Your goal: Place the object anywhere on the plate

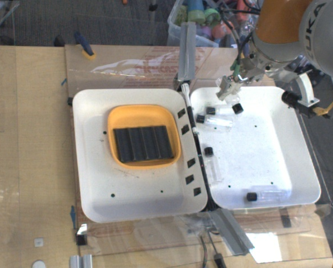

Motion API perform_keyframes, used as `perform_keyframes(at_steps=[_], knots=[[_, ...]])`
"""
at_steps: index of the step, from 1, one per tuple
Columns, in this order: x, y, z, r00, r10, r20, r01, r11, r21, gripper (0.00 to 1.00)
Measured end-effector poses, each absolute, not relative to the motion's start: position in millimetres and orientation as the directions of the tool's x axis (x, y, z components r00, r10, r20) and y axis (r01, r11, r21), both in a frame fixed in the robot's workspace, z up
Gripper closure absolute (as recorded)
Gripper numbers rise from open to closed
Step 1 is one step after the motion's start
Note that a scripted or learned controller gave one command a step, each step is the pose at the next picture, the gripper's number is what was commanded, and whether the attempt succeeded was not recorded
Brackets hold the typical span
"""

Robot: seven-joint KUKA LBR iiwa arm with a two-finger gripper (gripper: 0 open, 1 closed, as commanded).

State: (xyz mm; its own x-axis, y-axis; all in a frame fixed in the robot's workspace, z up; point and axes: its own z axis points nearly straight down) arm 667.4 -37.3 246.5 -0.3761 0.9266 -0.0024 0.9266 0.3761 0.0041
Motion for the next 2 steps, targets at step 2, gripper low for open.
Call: perform_keyframes(at_steps=[2], knots=[[667.6,-48.0,279.9,-0.513,0.859,-0.004,0.859,0.513,0.004,1.0]])
